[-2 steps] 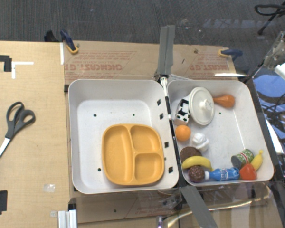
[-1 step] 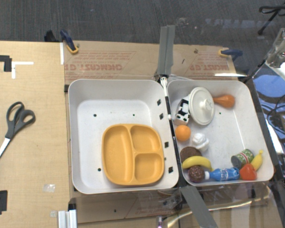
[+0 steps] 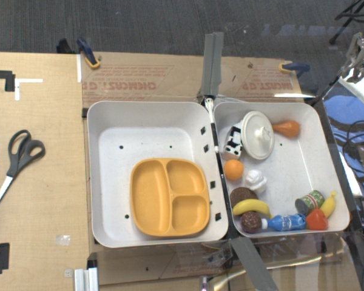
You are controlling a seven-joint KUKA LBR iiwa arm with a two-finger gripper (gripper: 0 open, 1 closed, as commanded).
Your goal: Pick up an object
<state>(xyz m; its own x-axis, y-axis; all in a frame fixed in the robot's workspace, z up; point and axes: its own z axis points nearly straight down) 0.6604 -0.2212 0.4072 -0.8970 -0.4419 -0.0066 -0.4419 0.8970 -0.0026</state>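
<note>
The right bin (image 3: 303,162) holds several small items. A white domed lid (image 3: 257,134) lies at the back, with a black-and-white toy (image 3: 233,140) to its left and an orange gourd (image 3: 286,128) to its right. In the middle sit an orange ball (image 3: 233,170) and a small white piece (image 3: 255,180). Along the front lie a brown donut (image 3: 242,194), a yellow banana (image 3: 251,207), a dark round cake (image 3: 251,222), a blue bottle (image 3: 286,222), a green can (image 3: 309,201), a red fruit (image 3: 316,220) and a second small banana (image 3: 329,204).
The left bin (image 3: 109,138) holds a yellow divided plate (image 3: 170,196). Scissors (image 3: 17,157) lie on the wooden bench at the left. Cardboard (image 3: 145,80) runs behind the bins, held by clamps (image 3: 88,53). A shiny metal part (image 3: 356,56) and cables sit at the right edge.
</note>
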